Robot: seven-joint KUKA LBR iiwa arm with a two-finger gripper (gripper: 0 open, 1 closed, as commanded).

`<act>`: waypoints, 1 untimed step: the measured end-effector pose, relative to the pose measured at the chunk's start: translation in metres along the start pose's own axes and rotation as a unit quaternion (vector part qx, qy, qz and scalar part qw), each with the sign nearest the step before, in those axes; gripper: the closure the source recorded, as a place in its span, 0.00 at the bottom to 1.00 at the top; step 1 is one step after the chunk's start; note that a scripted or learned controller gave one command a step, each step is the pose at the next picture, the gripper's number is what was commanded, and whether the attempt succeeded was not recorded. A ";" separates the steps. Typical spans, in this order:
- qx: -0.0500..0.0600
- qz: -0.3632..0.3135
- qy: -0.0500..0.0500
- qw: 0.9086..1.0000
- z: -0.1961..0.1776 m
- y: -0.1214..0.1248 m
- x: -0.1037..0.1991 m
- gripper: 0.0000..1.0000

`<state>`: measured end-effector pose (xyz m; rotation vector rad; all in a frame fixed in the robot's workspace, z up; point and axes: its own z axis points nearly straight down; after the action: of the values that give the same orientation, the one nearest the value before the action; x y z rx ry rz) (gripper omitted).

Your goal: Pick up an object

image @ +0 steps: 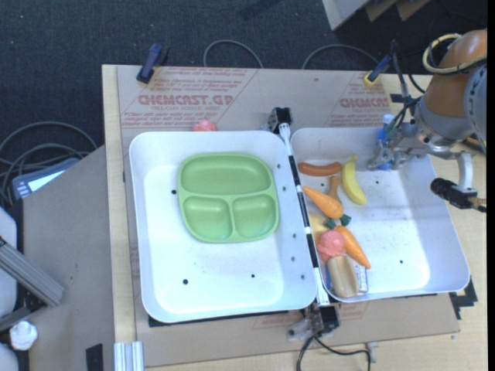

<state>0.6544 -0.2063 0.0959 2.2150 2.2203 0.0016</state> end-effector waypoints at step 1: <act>0.001 0.000 0.002 1.000 -0.039 0.006 0.091 1.00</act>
<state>0.6601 -0.1149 0.1346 2.2178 2.2239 0.0048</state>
